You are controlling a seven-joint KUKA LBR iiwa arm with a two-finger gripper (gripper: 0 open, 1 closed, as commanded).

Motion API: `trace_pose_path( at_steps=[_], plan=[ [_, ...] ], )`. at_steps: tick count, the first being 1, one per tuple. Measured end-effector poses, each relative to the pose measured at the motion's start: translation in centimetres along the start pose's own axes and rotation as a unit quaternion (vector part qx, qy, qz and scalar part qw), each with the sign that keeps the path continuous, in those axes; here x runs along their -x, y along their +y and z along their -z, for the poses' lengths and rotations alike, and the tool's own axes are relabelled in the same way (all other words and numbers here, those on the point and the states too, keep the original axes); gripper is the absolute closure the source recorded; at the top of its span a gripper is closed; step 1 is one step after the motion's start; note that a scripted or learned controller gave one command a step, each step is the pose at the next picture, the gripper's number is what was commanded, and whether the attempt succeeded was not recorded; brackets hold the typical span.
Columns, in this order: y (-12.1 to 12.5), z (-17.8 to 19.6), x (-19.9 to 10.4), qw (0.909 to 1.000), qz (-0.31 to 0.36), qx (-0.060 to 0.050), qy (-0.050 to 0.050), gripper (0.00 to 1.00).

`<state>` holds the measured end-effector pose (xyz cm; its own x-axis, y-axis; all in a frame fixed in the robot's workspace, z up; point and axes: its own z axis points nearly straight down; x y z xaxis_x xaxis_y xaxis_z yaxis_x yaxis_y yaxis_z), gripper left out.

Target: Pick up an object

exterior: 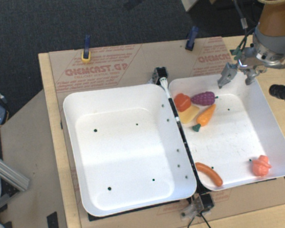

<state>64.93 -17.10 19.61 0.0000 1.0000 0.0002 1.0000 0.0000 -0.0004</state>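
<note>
bright, even overhead light; the left bin (pixel 121 149) glares brightest across its lower floor, with a soft shadow under its far rim. focus is mildly soft, blurrier toward corners beyond that bin.

Both bins, left (pixel 122 154) and right (pixel 267 121), look like smooth white plastic with a soft sheen. Under them lies a matt brown cardboard sheet (pixel 125 59), printed in red. The toy food at the right bin's near-left corner, a sausage (pixel 209 174), looks like glossy plastic, as does the carrot (pixel 205 116) by its far-left corner. The gripper (pixel 238 73) above the right bin's far edge is dull grey metal. The floor (pixel 18 28) beyond the cardboard is dark, rough carpet.
</note>
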Motion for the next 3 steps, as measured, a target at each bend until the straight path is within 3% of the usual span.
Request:
trace_pose_path(
  at_steps=[1,2,3],
  plan=[
    [-7.7,9.6,-2.8,1.0,0.0,0.002,0.0,0.0],
    [-8.1,21.1,-9.7,1.0,0.004,0.007,0.0,0.0],
    [-8.1,21.5,-9.4,1.0,0.001,0.003,-0.001,1.0]
  ],
)
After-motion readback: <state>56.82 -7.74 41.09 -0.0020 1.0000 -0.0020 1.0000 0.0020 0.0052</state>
